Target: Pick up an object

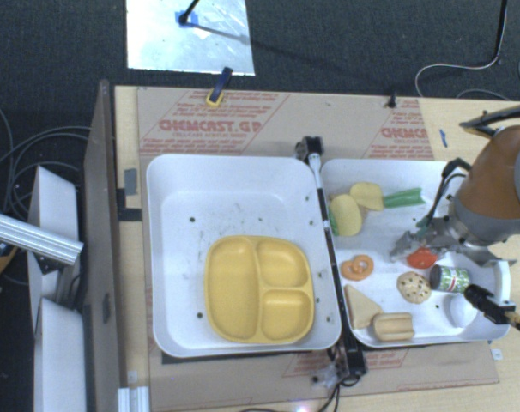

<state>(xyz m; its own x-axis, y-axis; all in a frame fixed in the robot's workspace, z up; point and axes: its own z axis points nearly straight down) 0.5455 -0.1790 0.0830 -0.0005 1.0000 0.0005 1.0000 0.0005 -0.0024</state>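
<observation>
Red tomato-like toy (pixel 422 258) is sitting in the right bin (pixel 432 175), mid-right area, directly under the hand (pixel 412 245). Hand is hanging right at its upper-left edge, dark fingertips pointing down-left; can't tell if they're spread or pressed together, and nothing is visibly pinched between them. Tomato is roundish, no real long axis, so approach angle probably isn't mattering much. It's lying just right and slightly below the fingertips, so the coming grab is likely needing a small shift that way.

Close neighbours: green-labelled can (pixel 450 278) lying on its side just below-right, long axis roughly left-right; speckled cookie (pixel 414 287) just below; orange ring slice (pixel 358 268) to the left. Farther out: cheese wedge (pixel 359 305) and bread loaf (pixel 391 325) near the front wall, yellow pear-like fruit (pixel 347 215), yellow-headed green-handled piece (pixel 383 197) toward the back.

Left bin (pixel 178 187) is holding a yellow divided tray (pixel 260 288). Both bins are resting on the tabletop (pixel 243 123).
</observation>
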